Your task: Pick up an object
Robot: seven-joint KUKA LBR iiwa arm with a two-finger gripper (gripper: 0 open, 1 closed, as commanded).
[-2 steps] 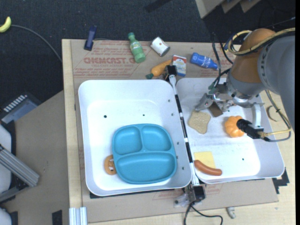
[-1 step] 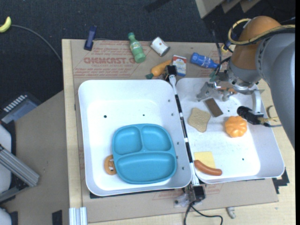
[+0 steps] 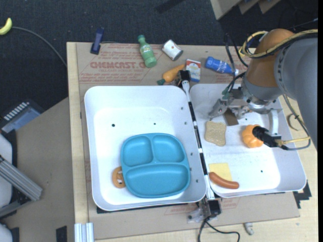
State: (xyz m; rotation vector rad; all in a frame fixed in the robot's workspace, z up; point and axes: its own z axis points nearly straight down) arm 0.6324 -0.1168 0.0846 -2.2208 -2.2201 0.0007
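My gripper (image 3: 225, 114) hangs over the back left part of the right bin (image 3: 282, 178), open, with nothing between its fingers. Just in front of it a tan slice of bread (image 3: 216, 133) lies flat on the bin floor. An orange (image 3: 251, 136) sits to the right of the bread, beside a black part of the arm. Near the bin's front left corner, a yellow cheese slice (image 3: 219, 170) lies with a red sausage (image 3: 223, 181) across its front edge.
The left bin (image 3: 101, 115) holds a blue divided plate (image 3: 155, 164) and a small pretzel (image 3: 118, 177). Behind the bins lie a green bottle (image 3: 147, 52), a white can (image 3: 172, 49), a small carton (image 3: 192, 69), a carrot (image 3: 171, 75) and a blue bottle (image 3: 218, 64).
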